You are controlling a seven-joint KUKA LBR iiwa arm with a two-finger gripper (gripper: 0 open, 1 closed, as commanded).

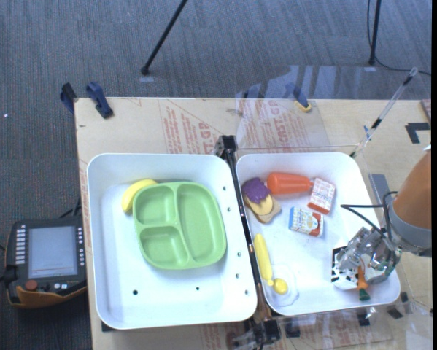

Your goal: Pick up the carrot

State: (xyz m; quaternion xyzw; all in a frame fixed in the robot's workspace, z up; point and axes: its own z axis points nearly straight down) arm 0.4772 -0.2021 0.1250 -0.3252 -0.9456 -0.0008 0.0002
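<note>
The carrot is an orange, tapered piece lying on its side near the back of the right bin, with its blunt end toward the bin's left. My gripper is low in the front right corner of that bin, well to the right of and nearer than the carrot, and apart from it. The grey arm with its orange band comes in from the right edge.
Beside the carrot lie a purple and tan toy, a red and white packet and a small carton. A yellow stick-like toy lies along the bin's left wall. The left bin holds a green divided plate and a yellow banana.
</note>
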